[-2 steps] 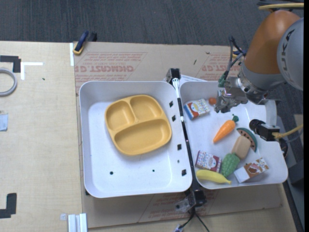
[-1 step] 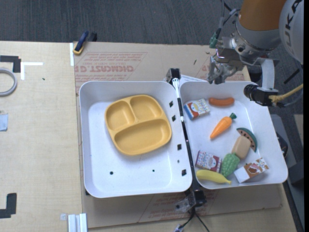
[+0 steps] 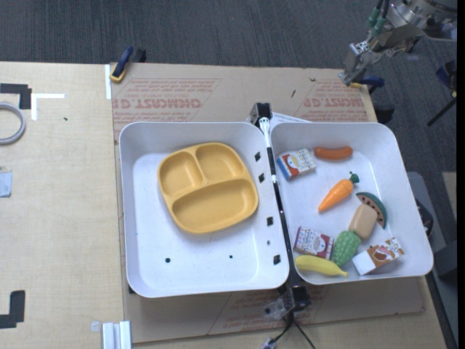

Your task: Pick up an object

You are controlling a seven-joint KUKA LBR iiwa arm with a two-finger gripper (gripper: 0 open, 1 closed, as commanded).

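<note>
Eight small toy foods crowd the right-hand shallow white bin (image 3: 392,147); orange plastic carrot (image 3: 336,194) lies mid-bin. Two-finger gripper (image 3: 356,70) hangs beyond the far rim, grip state unreadable. Risk: near-corner clutter, yellow plastic banana (image 3: 320,266) touching green ridged corn (image 3: 346,246), invites a double or glancing grab.

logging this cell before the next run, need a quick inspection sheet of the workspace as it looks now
surface: cardboard sheet on a wooden bench, bearing a left bin and a right bin.
job's things: in the right bin, sausage, carrot, banana, corn cob, watermelon slice, three small cartons.
clutter: yellow divided plate in the left bin; blue clamp at the cardboard's far left corner.
grippers: claw raised beyond the right bin's far edge, holding nothing visible.
cables: black cable at the near edge between the bins.
surroundings: dark floor beyond the bench.
</note>
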